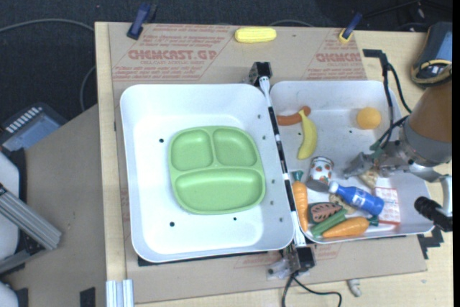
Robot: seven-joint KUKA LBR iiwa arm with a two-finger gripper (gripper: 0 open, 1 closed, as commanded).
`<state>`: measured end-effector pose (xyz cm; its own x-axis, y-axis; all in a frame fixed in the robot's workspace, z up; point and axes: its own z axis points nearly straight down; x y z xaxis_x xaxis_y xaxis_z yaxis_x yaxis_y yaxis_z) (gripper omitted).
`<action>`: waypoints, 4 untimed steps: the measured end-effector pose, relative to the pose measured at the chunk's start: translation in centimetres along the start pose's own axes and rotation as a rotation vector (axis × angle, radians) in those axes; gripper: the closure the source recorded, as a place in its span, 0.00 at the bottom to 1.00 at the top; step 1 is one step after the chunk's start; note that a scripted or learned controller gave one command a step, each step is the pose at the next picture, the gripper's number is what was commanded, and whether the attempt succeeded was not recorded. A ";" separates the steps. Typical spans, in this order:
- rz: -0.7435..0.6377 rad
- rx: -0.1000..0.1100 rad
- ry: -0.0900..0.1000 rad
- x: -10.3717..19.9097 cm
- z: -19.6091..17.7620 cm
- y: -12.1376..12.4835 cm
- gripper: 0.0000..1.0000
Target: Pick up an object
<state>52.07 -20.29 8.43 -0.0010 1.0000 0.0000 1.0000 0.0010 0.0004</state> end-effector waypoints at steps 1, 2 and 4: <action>0.001 -0.002 -0.001 0.0 -1.0 0.0 1.00; -0.001 -0.002 0.000 5.6 0.0 2.5 1.00; -0.001 -0.001 0.000 10.8 -8.2 1.3 1.00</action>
<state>53.35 -9.53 16.59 -0.0018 1.0000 0.0004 1.0000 0.0018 0.0014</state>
